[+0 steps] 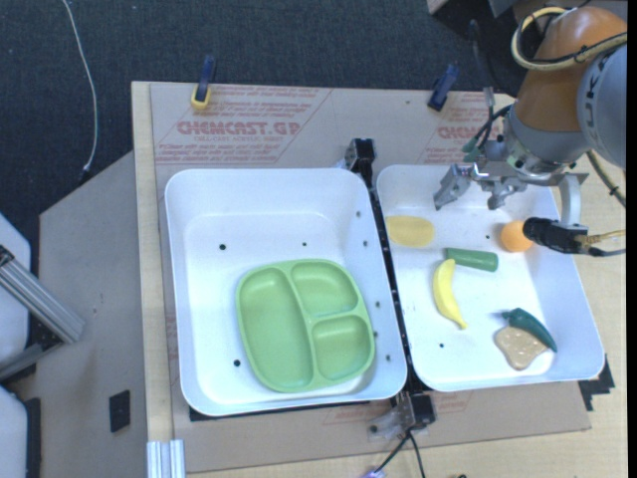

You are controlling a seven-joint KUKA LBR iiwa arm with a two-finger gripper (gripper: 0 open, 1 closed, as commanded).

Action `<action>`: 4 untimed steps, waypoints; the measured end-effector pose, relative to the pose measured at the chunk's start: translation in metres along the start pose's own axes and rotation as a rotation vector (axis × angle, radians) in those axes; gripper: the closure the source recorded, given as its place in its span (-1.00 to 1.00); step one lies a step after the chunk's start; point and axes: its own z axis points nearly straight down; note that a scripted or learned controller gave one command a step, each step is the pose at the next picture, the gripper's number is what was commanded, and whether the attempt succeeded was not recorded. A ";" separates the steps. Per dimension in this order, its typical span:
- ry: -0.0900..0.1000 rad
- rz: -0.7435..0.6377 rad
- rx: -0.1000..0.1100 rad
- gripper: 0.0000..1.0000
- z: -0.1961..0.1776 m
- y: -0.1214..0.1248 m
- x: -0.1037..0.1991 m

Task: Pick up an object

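Observation:
My gripper [468,192] hangs over the far edge of the right bin [567,352], its two fingers spread apart and open with nothing between them. In that bin lie a pale yellow lemon-like piece [410,231], a green cucumber [472,259], a yellow banana [447,293], an orange ball [514,236], a tan bread slice [522,348] and a dark teal piece [528,325]. The lemon-like piece lies just in front and to the left of the gripper. The left bin [199,217] holds a green divided plate [304,322].
A black clamp [360,154] sits at the far end of the seam between the bins. Blue and yellow clips [203,92] hold the cardboard sheet under the bins. The arm's orange band [567,58] and cables rise at the upper right.

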 end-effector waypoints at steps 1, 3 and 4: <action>0.000 -0.002 0.003 -1.00 0.046 0.007 0.002; -0.001 -0.002 -0.007 1.00 0.064 0.009 0.002; -0.003 -0.002 -0.012 1.00 0.001 0.014 0.007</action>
